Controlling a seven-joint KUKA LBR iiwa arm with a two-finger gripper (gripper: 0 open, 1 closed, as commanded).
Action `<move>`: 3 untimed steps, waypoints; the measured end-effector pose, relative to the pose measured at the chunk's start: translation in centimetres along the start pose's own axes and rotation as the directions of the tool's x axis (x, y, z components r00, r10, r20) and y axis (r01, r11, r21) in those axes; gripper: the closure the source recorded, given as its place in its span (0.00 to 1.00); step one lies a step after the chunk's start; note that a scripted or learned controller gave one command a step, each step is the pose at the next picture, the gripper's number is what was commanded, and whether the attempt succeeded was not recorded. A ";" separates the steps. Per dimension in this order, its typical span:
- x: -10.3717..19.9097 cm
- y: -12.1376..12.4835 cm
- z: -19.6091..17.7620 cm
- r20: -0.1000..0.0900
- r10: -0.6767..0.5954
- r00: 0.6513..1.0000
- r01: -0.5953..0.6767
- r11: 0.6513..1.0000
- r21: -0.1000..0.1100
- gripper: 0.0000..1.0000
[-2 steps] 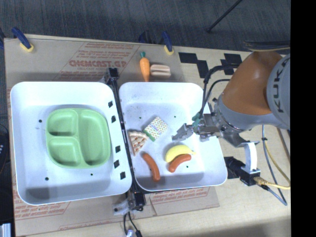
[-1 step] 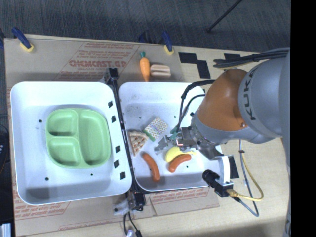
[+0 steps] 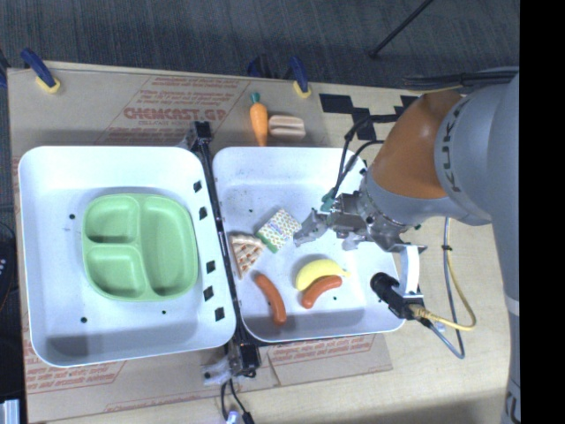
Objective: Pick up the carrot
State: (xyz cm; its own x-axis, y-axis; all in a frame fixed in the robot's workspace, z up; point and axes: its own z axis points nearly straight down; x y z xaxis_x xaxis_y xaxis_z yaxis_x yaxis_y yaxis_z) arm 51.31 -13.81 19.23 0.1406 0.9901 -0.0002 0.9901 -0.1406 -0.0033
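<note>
orange carrot (image 3: 258, 122) well above-left of claw (image 3: 323, 222)

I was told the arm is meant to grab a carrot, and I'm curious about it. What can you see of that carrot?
The carrot is a small toy, it seems of plastic: an orange body with a short green top. It lies on the cardboard behind the right bin, outside it, just beyond its back rim. Its green end points away from the bin, its tip toward the rim. A tan, bun-like toy lies close by, touching or nearly touching it. The gripper is apart from it, over the right bin.
</note>
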 end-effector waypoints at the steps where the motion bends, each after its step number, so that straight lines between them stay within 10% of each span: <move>1: -1.1 -3.6 7.0 -0.001 0.024 1.000 -0.024 1.000 0.003 0.00; 2: -4.2 3.4 3.7 0.000 0.235 0.972 -0.235 0.972 0.000 0.00; 3: -5.9 -2.9 10.1 -0.001 0.402 0.916 -0.402 0.915 0.003 0.00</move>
State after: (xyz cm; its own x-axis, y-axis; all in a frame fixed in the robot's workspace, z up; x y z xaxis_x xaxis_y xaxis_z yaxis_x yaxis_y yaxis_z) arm 47.56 -19.26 9.12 0.5270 0.8498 -0.0001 0.8498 -0.5270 -0.0056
